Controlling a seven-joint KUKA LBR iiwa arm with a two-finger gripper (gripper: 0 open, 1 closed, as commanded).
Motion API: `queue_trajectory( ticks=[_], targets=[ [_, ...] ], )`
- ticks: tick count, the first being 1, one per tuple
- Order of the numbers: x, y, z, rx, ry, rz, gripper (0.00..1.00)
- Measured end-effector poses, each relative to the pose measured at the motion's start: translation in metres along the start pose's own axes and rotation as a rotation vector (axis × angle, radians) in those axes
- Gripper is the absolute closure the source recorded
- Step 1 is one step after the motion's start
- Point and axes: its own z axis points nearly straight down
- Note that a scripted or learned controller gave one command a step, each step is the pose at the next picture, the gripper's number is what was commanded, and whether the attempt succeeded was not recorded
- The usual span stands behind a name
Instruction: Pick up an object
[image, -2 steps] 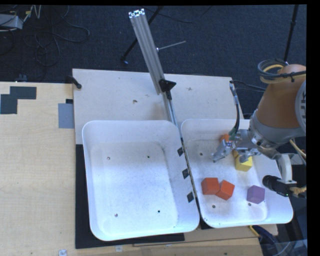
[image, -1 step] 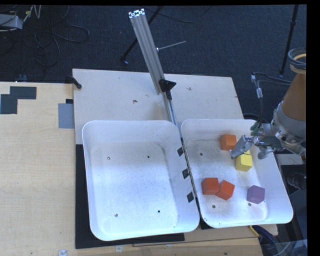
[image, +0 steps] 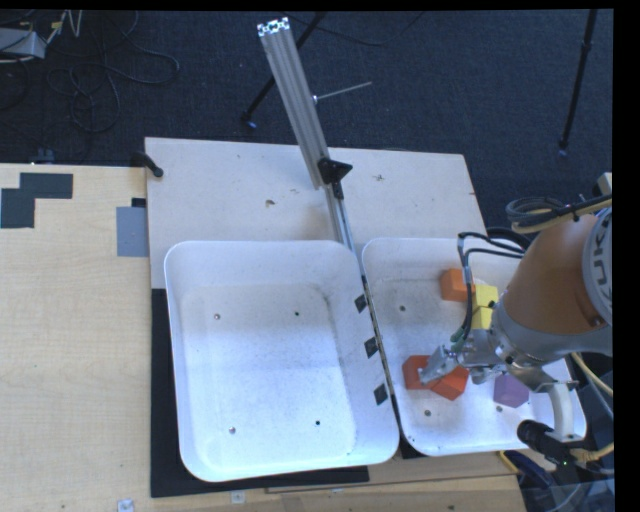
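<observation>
In the right bin (image: 430, 440) lie several blocks. A red block (image: 432, 379) sits near the bin's middle front, with my gripper (image: 440, 368) right over it, its grey fingers down on the block's top. An orange block (image: 455, 285) and a yellow block (image: 484, 305) lie further back, and a purple block (image: 510, 391) sits to the right of the red one. The arm's orange band (image: 555, 280) covers the bin's right side.
The left bin (image: 262, 355) stands beside the right one, split from it by a divider with black clips (image: 372, 346). A slanted aluminium post (image: 300, 105) rises behind the bins. Cables hang by the arm at the right edge.
</observation>
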Motion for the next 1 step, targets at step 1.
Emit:
queue_trajectory(
  ticks=[1],
  targets=[
    [-0.0014,0.0464,0.0355,-0.008,-0.002,0.001,0.0]
  ],
)
